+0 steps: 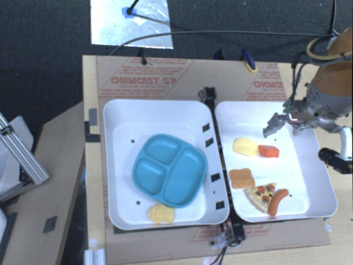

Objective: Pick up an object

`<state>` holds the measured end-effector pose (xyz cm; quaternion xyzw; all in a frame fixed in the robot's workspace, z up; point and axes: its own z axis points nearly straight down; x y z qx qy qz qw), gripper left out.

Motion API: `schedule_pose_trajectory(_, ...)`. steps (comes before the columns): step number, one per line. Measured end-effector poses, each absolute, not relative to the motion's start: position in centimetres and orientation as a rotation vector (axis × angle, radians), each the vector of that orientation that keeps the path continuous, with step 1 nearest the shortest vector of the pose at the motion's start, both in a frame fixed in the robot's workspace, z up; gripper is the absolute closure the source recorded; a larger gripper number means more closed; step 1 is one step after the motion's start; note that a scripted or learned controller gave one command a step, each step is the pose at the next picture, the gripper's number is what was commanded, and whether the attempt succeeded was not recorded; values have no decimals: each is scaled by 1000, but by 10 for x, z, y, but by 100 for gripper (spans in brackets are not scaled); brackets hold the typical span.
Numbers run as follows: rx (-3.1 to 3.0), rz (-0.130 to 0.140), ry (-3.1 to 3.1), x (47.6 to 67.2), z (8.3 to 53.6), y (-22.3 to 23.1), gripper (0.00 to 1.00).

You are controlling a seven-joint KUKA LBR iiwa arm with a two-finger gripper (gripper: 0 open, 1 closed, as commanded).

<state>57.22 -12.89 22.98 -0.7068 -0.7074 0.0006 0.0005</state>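
Hand: the hand (274, 127) hangs over the upper part of the right bin (317, 148); its fingers are too small and dark to judge, so I cannot tell how far apart they are; nothing shows between them.
Nearest things: a yellow piece (245, 146) and an orange-red block (268, 151) lie touching, just below the hand.
Lower right bin: toast-like piece (241, 178), pizza slice (261, 195), sausage (277, 200).
Left bin (118, 148): blue divided plate (169, 170), with corn (161, 213) by its lower edge.
Counter (71, 148): bears both bins.

Blue plate (170, 173), orange block (268, 152) (pale yellow corn (161, 213)).
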Motion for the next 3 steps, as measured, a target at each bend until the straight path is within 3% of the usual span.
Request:
schedule_pose_trajectory(1, -2219, 2, -2221, 578, 186, -130, 0)
schedule_pose_trajectory(2, -2220, 2, -2221, 569, 133, -135, 0)
schedule_pose_trajectory(3, -2222, -3, -2226, 571, 146, -135, 100)
